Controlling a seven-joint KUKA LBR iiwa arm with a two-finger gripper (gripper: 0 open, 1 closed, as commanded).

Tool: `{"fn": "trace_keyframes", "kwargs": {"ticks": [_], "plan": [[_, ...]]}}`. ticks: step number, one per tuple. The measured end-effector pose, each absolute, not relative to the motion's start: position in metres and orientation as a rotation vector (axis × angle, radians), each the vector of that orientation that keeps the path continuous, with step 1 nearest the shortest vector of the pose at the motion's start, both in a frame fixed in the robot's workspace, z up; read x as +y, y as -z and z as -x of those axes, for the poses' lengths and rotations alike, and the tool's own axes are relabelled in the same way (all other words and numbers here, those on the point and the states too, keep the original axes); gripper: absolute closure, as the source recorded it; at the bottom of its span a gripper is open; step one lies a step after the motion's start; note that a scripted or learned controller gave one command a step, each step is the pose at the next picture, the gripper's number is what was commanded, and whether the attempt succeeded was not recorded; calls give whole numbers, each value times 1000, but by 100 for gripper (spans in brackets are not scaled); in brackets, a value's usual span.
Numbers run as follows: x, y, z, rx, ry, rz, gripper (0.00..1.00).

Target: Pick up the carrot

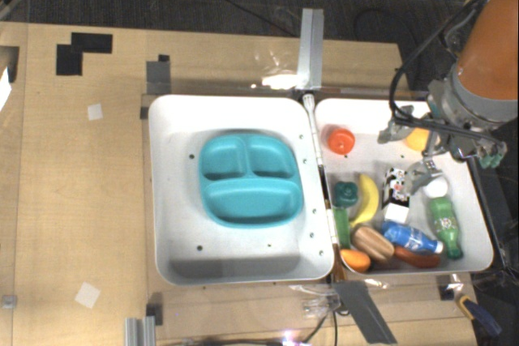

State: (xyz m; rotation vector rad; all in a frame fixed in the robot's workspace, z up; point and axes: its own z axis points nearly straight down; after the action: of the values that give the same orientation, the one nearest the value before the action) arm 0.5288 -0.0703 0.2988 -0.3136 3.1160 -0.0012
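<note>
Overhead, gripper [423, 168] above right bin [483, 243] — carrot [354, 259] at front-left corner

Left bin [166, 198]: holds a teal three-compartment plate [247, 178] lying flat near its middle.
Right bin [369, 113]: crowded along its near edge.
Carrot [355, 258]: orange, at the right bin's near left corner, touching a hot dog bun [374, 241].
Banana [367, 199]: beside a dark green round piece [345, 194].
Bottles: a blue one [413, 237] lying flat, a green one [444, 226] by the right wall.
Orange-red item [340, 141]: near the far left corner.
Gripper [423, 174]: over the right bin's middle, well apart from the carrot.
</note>
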Motion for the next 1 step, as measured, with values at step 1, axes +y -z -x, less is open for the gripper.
{"fn": "trace_keyframes", "kwargs": {"ticks": [1], "plan": [[-35, -183, -495, 3132, -3, 210, 0]]}}
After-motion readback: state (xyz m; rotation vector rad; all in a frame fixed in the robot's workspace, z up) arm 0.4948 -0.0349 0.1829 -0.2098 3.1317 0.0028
